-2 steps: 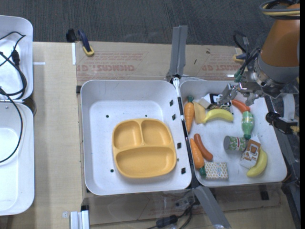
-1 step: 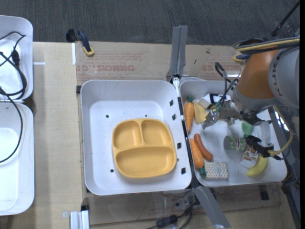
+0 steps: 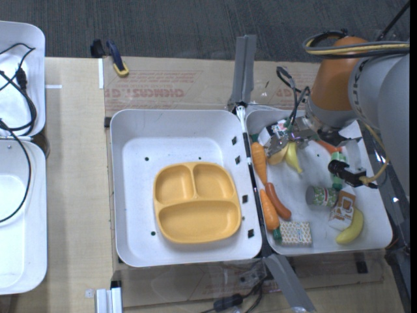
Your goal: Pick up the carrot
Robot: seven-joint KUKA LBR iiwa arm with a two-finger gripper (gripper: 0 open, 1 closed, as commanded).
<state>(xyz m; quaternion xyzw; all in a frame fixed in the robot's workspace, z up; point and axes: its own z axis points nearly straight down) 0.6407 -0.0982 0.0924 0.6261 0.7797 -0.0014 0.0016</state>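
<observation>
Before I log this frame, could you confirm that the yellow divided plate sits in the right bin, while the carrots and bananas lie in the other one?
Not quite: the camera view shows the yellow divided plate in the left bin. The carrots and bananas lie in the right bin, as the other one.

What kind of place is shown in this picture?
Probably a robotics lab bench, not a kitchen: a robot arm reaches over two white bins, with toy food such as a carrot and a yellow divided plate.

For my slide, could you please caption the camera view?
KUKA arm's gripper above right bin holding carrot; yellow tray left.
</observation>
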